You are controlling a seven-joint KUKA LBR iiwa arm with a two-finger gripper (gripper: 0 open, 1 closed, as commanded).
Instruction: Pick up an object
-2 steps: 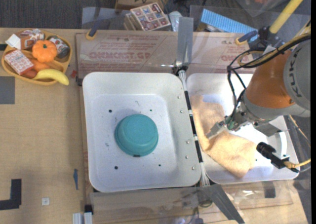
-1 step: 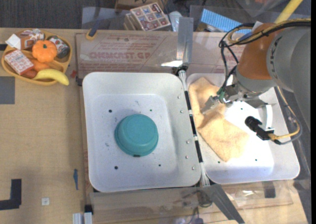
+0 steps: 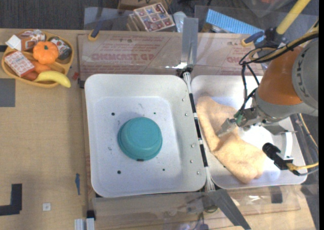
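The soft tan folded cloth [image 3: 230, 145] lies in the right white bin [image 3: 283, 179], running from far-left to near-right. The gripper [image 3: 230, 125] sits right on it, above its middle.

Two white bins sit side by side on the desk [image 3: 40, 148]: the left bin [image 3: 101, 92] and the right bin [image 3: 223, 84]. The left one holds one teal bowl [image 3: 140, 138], turned upside down. The right one holds one tan cloth [image 3: 230, 145]. One arm [image 3: 283, 84] reaches in, carrying one tool [image 3: 238, 121]. At the desk's far left corner stands one yellow dish [image 3: 10, 67] with one banana [image 3: 53, 77], one small orange pumpkin [image 3: 45, 52] and several small packets, too crowded to count.
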